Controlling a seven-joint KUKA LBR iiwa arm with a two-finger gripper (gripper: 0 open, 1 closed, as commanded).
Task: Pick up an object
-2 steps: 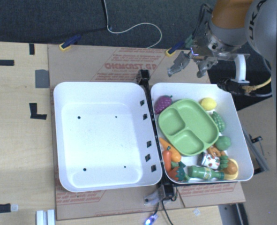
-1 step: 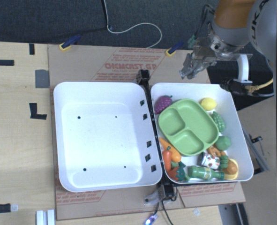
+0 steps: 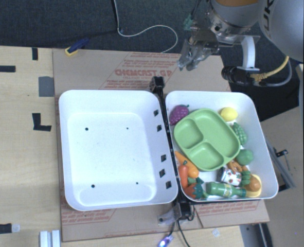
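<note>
The right bin (image 3: 258,118) holds a light green divided plate (image 3: 206,138) lying tilted over other toys. Around it lie purple grapes (image 3: 179,112), a yellow lemon (image 3: 228,113), a green corn-like piece (image 3: 239,133), a green round piece (image 3: 245,156), an orange carrot (image 3: 184,174) and several small toys along the front wall. My gripper (image 3: 192,60) hangs high above the cardboard behind the bins, past the right bin's far-left corner. Nothing is between its fingers.
The left bin (image 3: 69,138) stands beside the right one on a cardboard sheet (image 3: 136,68). A black clip (image 3: 157,83) joins the bins at the back. A white cable (image 3: 141,32) and a yellow-blue item (image 3: 77,46) lie behind the cardboard.
</note>
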